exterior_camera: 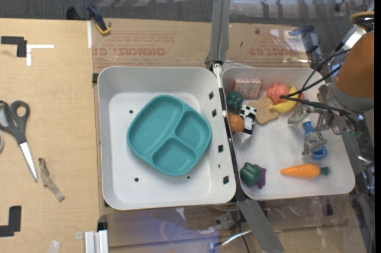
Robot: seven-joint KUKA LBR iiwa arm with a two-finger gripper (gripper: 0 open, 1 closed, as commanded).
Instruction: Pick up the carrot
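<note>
Carrot (305,171) lies flat near the front edge of the right bin (342,186), green top toward the right wall, nothing gripping it. Gripper (314,141) hangs just behind the carrot, apart from it; fingers possibly narrow, but blur means I cannot tell. Green pepper (252,174) sits left of the carrot. Teal divided plate (169,134) occupies the left bin (113,144).
</note>
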